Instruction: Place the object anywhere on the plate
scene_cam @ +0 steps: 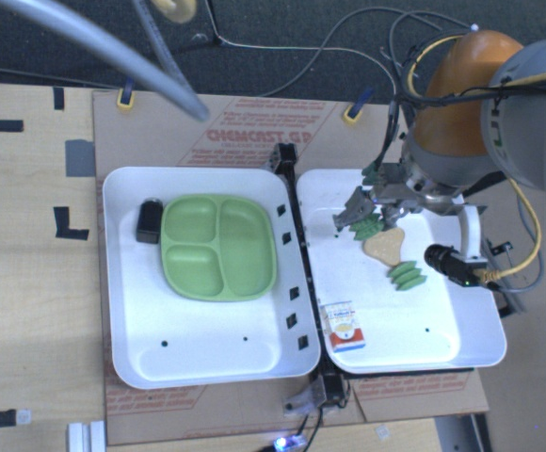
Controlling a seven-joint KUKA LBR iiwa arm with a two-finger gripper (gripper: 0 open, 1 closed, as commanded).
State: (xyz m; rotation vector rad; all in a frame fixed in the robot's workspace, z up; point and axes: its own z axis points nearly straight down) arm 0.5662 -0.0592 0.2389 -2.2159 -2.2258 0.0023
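Plate in left bin; carton in right bin.

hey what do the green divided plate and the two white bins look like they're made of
The green divided plate looks like moulded plastic with a matte finish: one even pale green, soft rounded ridges between its three compartments, no sharp glare. The left white bin and the right white bin also look like plastic, smooth and slightly glossy, with rounded corners and rolled rims. Coated metal cannot be ruled out from this view.
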